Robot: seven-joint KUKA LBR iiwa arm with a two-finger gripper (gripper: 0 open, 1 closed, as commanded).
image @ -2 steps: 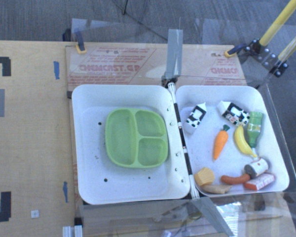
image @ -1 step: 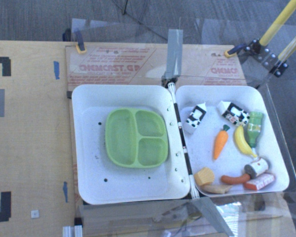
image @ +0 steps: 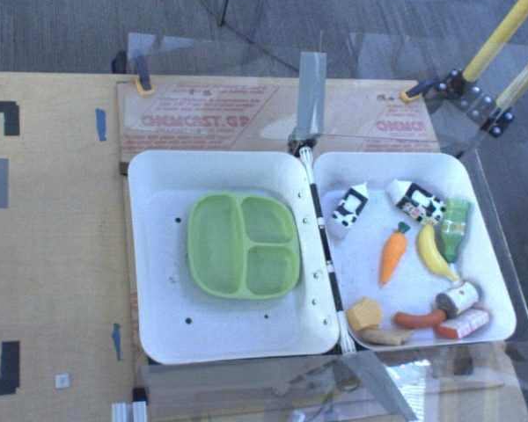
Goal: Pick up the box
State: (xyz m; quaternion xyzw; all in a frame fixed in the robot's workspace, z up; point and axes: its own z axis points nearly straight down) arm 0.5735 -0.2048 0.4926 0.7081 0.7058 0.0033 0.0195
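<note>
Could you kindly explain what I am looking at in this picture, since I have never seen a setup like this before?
This is a robot work bench seen from one fixed camera above it, looking down at a slant. The robot is a single arm with a two-finger pincer that would reach in from the right of the picture.

Two shallow white bins sit side by side on the bench. The left bin holds a green divided plate. The right bin holds toy food and packages: a carrot, a banana, a sausage, a green pouch, two black-and-white cow-patterned cartons, a small can, and an orange wedge.

The job is to pick up the box, most likely the small red and white box in the right bin's near corner. Nothing is being held yet.
</note>
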